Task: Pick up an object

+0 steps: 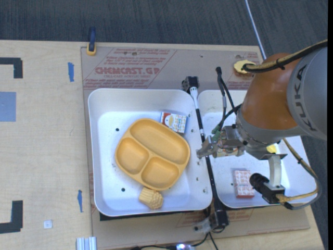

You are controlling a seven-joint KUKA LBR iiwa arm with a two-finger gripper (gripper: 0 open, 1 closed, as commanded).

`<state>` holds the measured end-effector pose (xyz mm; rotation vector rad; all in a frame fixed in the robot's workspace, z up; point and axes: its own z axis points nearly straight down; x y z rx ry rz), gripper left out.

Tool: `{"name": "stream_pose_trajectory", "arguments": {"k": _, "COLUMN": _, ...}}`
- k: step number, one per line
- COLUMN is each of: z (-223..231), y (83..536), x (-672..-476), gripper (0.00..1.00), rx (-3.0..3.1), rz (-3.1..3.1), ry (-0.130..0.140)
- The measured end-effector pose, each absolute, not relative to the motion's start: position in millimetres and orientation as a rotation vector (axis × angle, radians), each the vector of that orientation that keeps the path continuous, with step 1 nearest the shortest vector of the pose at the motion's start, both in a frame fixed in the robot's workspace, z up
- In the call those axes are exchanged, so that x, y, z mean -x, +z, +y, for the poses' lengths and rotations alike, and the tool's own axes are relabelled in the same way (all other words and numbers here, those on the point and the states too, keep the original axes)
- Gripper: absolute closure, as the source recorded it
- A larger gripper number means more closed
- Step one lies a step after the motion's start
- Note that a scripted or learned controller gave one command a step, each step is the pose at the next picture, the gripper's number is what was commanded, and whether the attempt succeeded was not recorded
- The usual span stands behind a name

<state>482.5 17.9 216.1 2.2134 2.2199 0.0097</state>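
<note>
In the right bin, pink box below the claw, its grip unreadable

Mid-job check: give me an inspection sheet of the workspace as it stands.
Surface: bench bears left bin and right bin.
Job's things: left bin holds yellow tray, carton, corn; right bin holds patterned box.
Clutter: nothing seen.
Grippers: gripper over the bins' shared edge; finger state unclear.
Cables: black cables by the wrist.
Surroundings: blue tape, dark carpet.
</note>
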Motion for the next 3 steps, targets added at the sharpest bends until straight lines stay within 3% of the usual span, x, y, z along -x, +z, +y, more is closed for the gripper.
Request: {"name": "stream_pose_trajectory", "arguments": {"k": 3, "z": 19.3, "y": 246.8, "x": -486.8, "gripper": 1.0, "rx": -2.203, "rz": 2.217, "ry": 0.021}}
